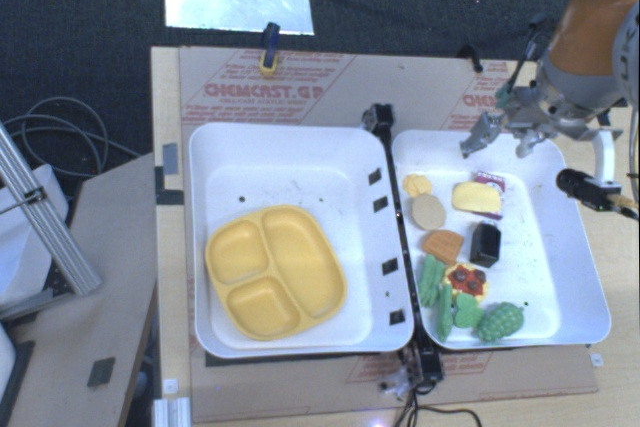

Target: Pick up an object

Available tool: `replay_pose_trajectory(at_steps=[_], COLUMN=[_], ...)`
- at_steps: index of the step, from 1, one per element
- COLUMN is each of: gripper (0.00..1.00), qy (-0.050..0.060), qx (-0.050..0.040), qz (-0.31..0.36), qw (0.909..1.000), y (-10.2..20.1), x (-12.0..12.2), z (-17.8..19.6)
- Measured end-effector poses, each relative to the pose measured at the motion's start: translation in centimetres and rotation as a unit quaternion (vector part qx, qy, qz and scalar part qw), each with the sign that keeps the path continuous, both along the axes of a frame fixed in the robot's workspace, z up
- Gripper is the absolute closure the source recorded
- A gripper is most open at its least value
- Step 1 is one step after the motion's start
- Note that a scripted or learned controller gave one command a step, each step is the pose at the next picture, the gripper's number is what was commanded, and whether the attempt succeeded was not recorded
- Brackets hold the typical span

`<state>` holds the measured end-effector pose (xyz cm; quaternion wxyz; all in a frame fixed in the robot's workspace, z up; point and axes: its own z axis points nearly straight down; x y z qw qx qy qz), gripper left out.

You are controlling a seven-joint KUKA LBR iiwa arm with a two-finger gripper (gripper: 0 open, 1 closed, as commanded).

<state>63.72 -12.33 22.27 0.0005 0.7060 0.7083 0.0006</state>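
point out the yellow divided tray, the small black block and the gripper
yellow divided tray [275, 271]: camera view, on the ridge where its compartments meet
small black block [485, 244]: camera view, middle of its top face
gripper [503, 137]: camera view, midway between its two fingertips, above the right bin's far edge

lying loose in the right bin [575, 245], all below and left of the open-fingered gripper [503, 137], none touching it:

- yellow block [476, 199], nearest, just under the gripper, flat, with a small purple-and-white packet [490, 180] at its upper edge.
- small yellow piece [417, 185] and round tan disc [429, 212], further left, touching each other.
- black box [485, 243], upright, below the yellow block.
- orange-brown wedge [443, 245], beside the black box.
- green pods [433, 281], red-and-yellow piece [466, 280], bumpy green lump [501, 320], farthest off, clustered at the near wall.
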Motion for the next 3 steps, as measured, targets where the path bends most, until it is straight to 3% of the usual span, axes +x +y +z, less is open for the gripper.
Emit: replay_pose_trajectory(at_steps=[1,2,3], gripper=[0.0,0.0,0.0], qy=[-0.005,-0.007,-0.001], qx=[-0.0033,-0.0031,0.0015], qz=[-0.001,0.0,-0.003], qw=[1.0,1.0,1.0], y=[-1.7,-5.3,-6.9], x=[-2.5,3.6,0.9], z=[-12.2,-4.3,-14.0])
